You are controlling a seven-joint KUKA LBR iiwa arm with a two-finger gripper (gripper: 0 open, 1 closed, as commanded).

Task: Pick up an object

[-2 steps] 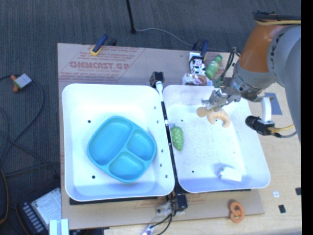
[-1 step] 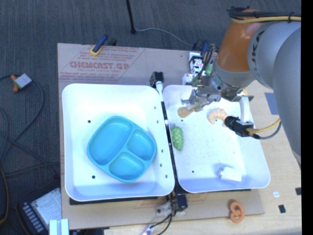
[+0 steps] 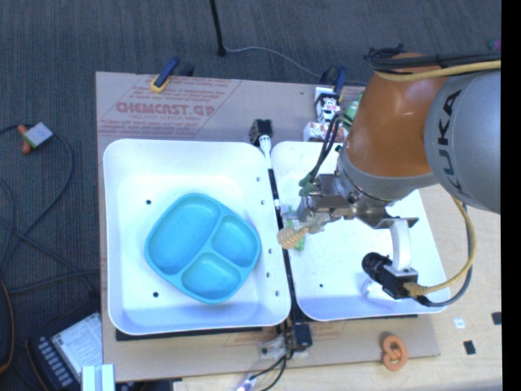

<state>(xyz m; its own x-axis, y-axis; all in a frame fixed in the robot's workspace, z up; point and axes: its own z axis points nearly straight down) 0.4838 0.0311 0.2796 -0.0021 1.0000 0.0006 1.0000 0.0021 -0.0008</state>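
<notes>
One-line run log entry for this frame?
arm: over right bin | gripper: at bin's left edge, by small tan object | grasp: unclear | blue tray: left bin

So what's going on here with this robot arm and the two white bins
A grey and orange robot arm is reaching in over the right bin. Its hand sits low near that bin's left edge, right by a small tan object; whether it grips it is unclear. The left bin holds a blue divided plate, untouched.
</notes>
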